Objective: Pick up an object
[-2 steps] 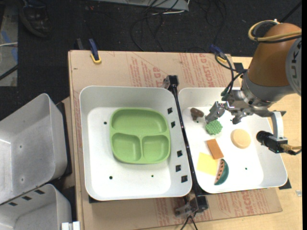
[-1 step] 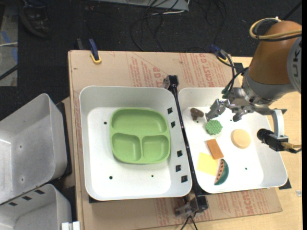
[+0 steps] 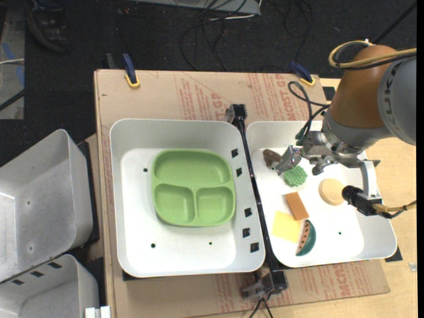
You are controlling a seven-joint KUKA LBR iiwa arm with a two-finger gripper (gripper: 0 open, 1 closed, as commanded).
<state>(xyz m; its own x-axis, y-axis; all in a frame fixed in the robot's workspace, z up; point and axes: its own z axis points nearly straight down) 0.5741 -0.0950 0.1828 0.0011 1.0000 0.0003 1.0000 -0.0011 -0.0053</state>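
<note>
One green plate [image 3: 194, 187] is lying in the left bin [image 3: 126, 197]; beside it, the right bin [image 3: 371, 240] is holding five small toys, and the gripper [image 3: 291, 161] is hanging over them.

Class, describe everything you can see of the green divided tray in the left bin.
The green divided tray is a pale green, matte, plastic-looking dish with rounded corners. Raised ridges split it into three compartments: one long one on the far side, two smaller ones nearer the camera. It lies flat, right way up, roughly in the middle of the left bin, resting on its white floor. Nothing lies in it or touches it.
</note>
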